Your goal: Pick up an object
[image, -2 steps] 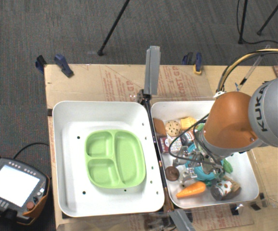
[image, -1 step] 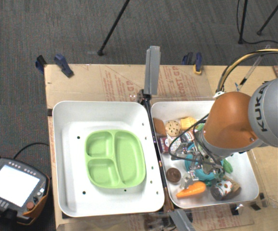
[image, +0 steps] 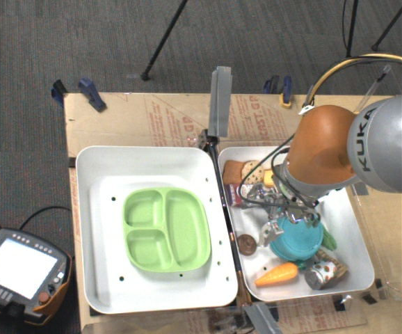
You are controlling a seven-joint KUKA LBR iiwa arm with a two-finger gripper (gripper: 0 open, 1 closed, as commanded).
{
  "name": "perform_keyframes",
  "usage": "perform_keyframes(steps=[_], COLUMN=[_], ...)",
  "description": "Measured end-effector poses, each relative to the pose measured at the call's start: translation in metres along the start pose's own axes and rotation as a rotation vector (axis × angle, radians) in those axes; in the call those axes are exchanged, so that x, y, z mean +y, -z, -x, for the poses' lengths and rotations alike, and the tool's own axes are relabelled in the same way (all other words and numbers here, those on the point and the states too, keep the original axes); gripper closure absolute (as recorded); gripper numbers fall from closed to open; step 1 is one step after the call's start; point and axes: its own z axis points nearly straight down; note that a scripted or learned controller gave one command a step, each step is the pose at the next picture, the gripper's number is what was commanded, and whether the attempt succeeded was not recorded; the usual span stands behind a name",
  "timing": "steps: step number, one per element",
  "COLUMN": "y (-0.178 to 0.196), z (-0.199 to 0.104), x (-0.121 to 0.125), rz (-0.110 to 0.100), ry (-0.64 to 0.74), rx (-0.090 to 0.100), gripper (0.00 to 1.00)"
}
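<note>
Gripper (image: 284, 223) is down inside the right bin (image: 357, 235), hanging over the near-left shoulder of the teal bowl (image: 300, 241). Whether it is open or closed on anything, I cannot tell: wrist and cabling cover that end.

Near to far, relative to the tool:
- Nearest the camera, below and just right of it: orange carrot (image: 277, 275) along the bin's near wall, with a small tin can (image: 325, 270) tipped on its side beside the carrot's right end.
- Below-left, near the tool: small brown round piece (image: 247, 243), standing free on bare bin floor.
- Directly under and right of the tool: the teal bowl, with a green object (image: 328, 241) poking out at its right edge.
- Beyond the tool, partly under the arm (image: 323, 152): brown and pale snack-like items (image: 244, 172) (probably toy food, too blurred to identify).
- Well to the left: the left bin (image: 93, 186), holding a green 3-compartment tray (image: 166, 229).

Judgement: the step is the final descent onto a target, most likely the bowl rim. To do it well, straddle the rim squarely with 1 finger inside and 1 outside, close fully before lifting, then lift straight up. Risk: a curved rim slips out of a shallow pinch, and the bowl may drag the carrot or can. The brown piece looks like the easier fallback, being isolated.
</note>
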Motion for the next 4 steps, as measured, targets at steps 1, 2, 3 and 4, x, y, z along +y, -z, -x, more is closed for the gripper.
perform_keyframes(steps=[1, 2, 3, 4], y=[-0.001, 0.000, -0.001, -0.001], z=[0.056, -0.003, -0.017, 0.009], x=[-0.041, -0.070, -0.050, -0.021], rz=[0.000, 0.001, 0.002, 0.001], ry=[0.001, 0.074, 0.018, 0.105], rx=[0.001, 0.001, 0.002, 0.000], gripper=[0.00, 0.00, 0.00, 0.00])
